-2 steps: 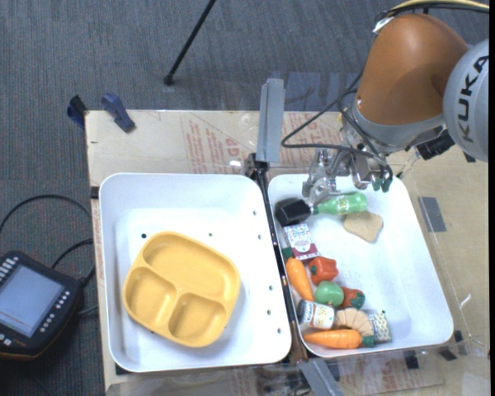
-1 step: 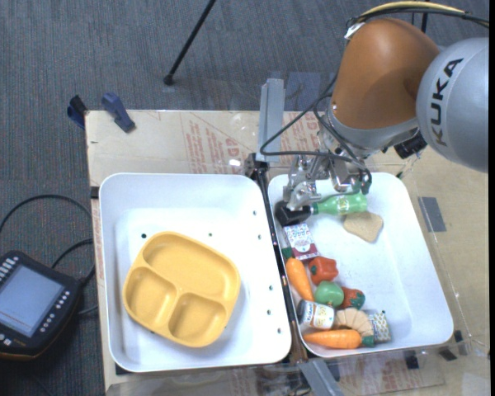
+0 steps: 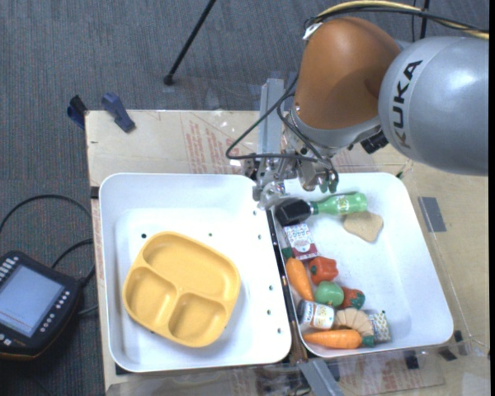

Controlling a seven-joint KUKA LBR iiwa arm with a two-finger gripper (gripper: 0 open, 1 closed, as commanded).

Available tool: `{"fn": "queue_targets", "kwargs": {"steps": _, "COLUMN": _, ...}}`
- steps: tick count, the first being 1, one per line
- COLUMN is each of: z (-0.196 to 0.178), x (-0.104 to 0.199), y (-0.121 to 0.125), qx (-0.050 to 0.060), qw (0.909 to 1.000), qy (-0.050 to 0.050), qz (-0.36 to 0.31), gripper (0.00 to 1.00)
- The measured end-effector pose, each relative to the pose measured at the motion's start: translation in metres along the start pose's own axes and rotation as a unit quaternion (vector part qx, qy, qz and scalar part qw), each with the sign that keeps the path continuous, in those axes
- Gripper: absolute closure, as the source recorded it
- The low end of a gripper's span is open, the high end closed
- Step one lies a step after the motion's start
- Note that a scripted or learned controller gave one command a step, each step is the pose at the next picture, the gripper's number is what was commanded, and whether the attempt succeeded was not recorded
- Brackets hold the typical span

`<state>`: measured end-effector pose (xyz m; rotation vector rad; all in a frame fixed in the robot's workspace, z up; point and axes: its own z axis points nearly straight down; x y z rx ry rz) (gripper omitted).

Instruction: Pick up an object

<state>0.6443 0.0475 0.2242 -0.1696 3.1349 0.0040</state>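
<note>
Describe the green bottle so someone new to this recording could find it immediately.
Start at the right-hand white bin, where the toy food lies. Look to its far end, just below the pincer. The green bottle lies on its side there with a white neck, beside a tan wedge; nothing else nearby is long and green.

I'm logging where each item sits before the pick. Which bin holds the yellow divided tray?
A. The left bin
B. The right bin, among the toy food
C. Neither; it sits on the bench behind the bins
A. The yellow divided tray lies flat on the floor of the left bin, while the toy food, such as the carrot, is in the right bin.
</note>
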Motion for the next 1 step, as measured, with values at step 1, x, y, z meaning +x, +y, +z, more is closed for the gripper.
{"fn": "queue_targets", "kwargs": {"steps": 1, "z": -0.0111, "x": 0.0362, "y": 0.0095, "qx": 0.000, "qw": 0.9865, "qy": 0.000, "qz": -0.163, "gripper": 1.00}}
